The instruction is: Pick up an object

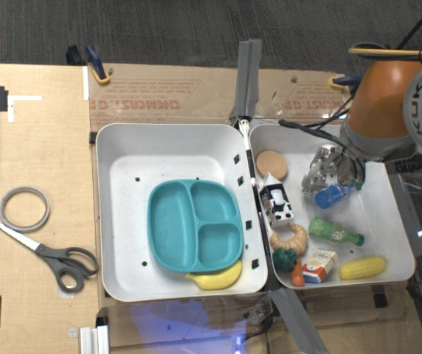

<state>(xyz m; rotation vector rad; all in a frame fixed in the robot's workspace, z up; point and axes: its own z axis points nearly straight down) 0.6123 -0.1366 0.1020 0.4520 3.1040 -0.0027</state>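
The right bin (395, 220) holds several small objects. My gripper (327, 175) hangs low in its upper part, under the orange-banded wrist (384, 98). A small blue object (331, 195) lies right beneath the gripper's tip, touching or nearly touching it. I cannot make out whether it is gripped. A green bottle (334, 231) lies just in front of it, and a yellow corn-like piece (362, 268) rests near the front wall.
Also in the right bin: a tan disc (271, 164), a black-and-white toy (276, 201), a pretzel ring (290, 236), a small carton (319, 264). The left bin (122, 198) holds a teal divided plate (195, 223) and a banana (217, 277). Scissors (56, 257) and a tape roll (24, 207) lie on the bench.
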